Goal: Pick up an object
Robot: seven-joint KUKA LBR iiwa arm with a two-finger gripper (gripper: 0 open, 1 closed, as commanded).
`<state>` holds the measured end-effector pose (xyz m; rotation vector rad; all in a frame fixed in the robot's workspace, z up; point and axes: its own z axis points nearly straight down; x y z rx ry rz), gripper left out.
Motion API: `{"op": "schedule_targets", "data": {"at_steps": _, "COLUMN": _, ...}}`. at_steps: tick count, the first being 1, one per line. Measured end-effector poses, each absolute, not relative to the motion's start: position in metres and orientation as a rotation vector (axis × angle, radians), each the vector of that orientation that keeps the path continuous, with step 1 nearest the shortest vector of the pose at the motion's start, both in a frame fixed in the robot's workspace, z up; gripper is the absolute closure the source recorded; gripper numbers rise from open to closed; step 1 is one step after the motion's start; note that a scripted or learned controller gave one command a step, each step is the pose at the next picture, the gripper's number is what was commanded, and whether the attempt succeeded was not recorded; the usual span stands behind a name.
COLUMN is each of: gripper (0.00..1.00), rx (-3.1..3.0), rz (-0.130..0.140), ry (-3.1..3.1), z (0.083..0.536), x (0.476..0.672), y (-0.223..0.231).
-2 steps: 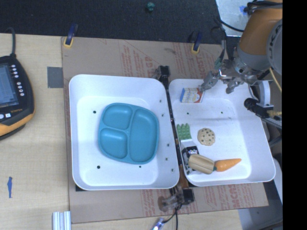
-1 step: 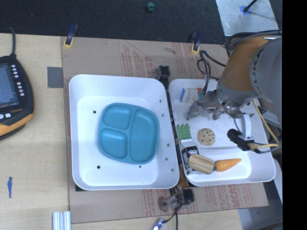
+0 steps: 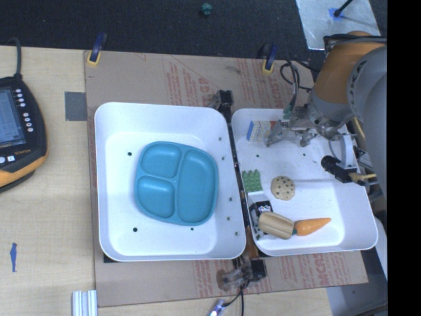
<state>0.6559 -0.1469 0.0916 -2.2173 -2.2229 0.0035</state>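
One fixed camera here, perched above the bench and looking down at a slant, far enough back to take in the left bin (image 3: 105, 196) and the right bin (image 3: 355, 232) together. The arm (image 3: 352, 78) comes in from the frame's right side

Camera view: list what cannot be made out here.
- End effector: its fingers merge with the small blue and white item beneath them in the right bin; open or shut, cannot tell.
- That item: blurred and partly covered by the end effector, so what it is stays unclear.
- Dark object behind the wooden block: partly hidden by the block, too small to identify.
- Handheld pendant: cut off by the left edge.
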Motion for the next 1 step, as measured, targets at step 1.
{"op": "schedule_targets", "data": {"at_steps": 1, "gripper": 0.0, "rx": -2.214, "rz": 0.006, "ry": -2.224, "z": 0.0915, "x": 0.5795, "y": -0.1572}}
